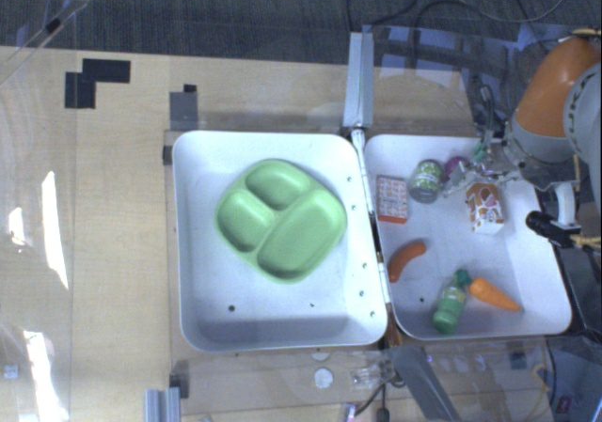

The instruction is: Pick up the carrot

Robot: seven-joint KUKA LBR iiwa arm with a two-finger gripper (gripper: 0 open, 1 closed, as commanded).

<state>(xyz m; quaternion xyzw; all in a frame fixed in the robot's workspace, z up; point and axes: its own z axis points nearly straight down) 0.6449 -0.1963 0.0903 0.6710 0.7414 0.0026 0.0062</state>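
The carrot [493, 294] lies in the right bin [555, 321], near that bin's front right corner. Its long axis runs on a slant across the bin floor: the thick end with a touch of green at its top sits toward the green bottle [451, 304], and the tapered tip points toward the bin's right wall and slightly toward the front rim. The carrot's thick end is just beside the bottle's cap, perhaps touching it, though the view is too coarse to be sure.

Behind the carrot, toward the bin's far rim, stands a small white carton [485, 207] with red print. Left of the carton lie a round tin [426, 180] and a flat red and white packet [391, 198]. An orange-red sausage-shaped piece [405, 258] lies left of the carrot, past the bottle.

The left bin [188, 251] holds a green divided plate [281, 219], well apart from the carrot.

The arm [555, 101] hangs over the right bin's far right corner, well behind the carrot. The claw [491, 159] sits just behind the carton; whether it is spread or pressed together I cannot tell
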